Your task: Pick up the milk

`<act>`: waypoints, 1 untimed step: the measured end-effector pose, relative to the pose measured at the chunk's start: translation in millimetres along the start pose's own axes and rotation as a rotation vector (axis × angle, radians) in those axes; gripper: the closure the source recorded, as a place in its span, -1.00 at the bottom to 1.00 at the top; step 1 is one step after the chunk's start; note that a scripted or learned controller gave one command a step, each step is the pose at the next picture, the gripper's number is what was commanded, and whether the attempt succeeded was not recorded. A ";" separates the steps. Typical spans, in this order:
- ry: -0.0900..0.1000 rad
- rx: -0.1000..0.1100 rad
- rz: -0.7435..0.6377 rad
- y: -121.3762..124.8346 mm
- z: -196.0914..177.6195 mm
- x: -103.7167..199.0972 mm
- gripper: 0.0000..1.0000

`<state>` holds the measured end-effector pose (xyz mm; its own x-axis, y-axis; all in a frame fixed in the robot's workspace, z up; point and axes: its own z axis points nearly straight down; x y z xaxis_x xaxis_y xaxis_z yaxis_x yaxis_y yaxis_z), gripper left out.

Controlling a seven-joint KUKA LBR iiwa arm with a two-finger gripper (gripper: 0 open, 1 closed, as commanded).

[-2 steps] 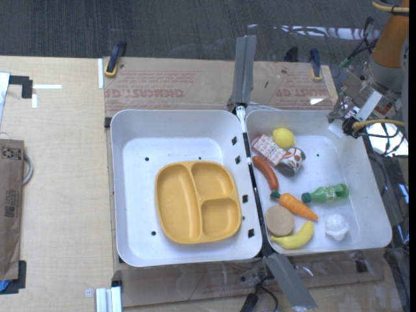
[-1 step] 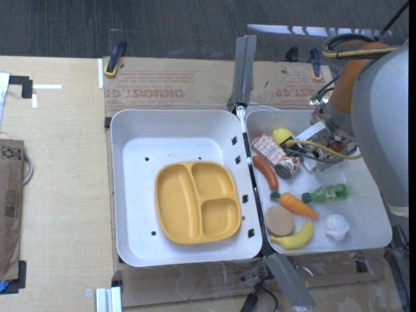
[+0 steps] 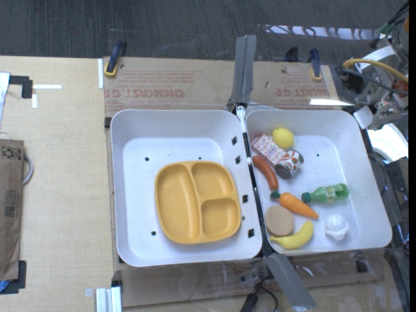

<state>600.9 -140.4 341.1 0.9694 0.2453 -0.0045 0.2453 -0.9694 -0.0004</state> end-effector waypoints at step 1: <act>-0.002 0.001 0.043 7.8 28.6 10.4 1.00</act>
<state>612.8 -145.4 312.5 0.9790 0.2036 -0.0065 0.2036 -0.9790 -0.0013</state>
